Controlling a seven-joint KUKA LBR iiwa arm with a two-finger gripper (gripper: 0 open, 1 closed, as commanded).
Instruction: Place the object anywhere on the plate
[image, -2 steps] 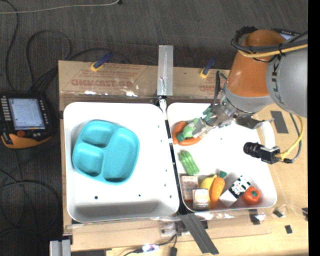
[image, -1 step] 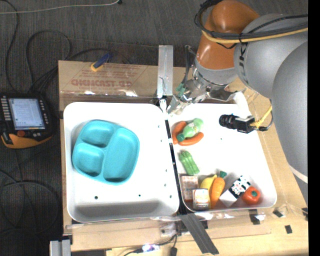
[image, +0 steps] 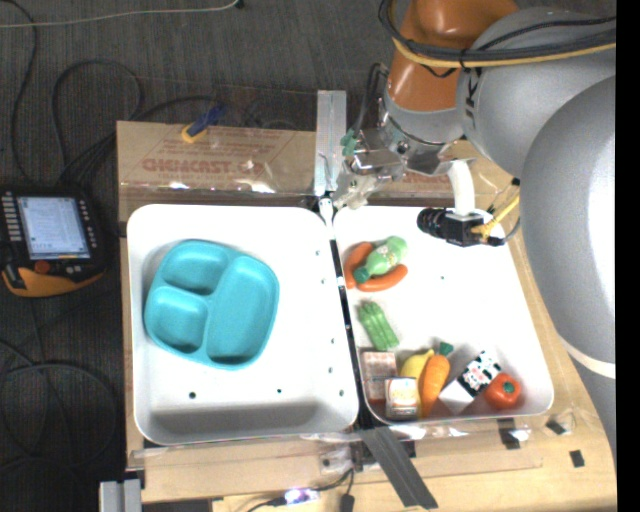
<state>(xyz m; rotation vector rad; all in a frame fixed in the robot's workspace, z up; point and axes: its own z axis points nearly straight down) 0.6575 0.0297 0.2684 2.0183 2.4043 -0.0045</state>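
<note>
Orange carrot (image: 433, 378) far from jaws (image: 352, 190), unheld

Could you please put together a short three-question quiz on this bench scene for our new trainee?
1. True or false: the blue plate lies in the left bin.
2. Which lies nearest the front right corner of the right bin? A) the green vegetable B) the tomato C) the plate
3. Fill in: the pincer hangs over the bins' ____ edge, near the divide between them.

Key
1. True.
2. B; the tomato sits beside the black-and-white toy and the carrot.
3. Far, that is, the top edge in the camera view.
</note>
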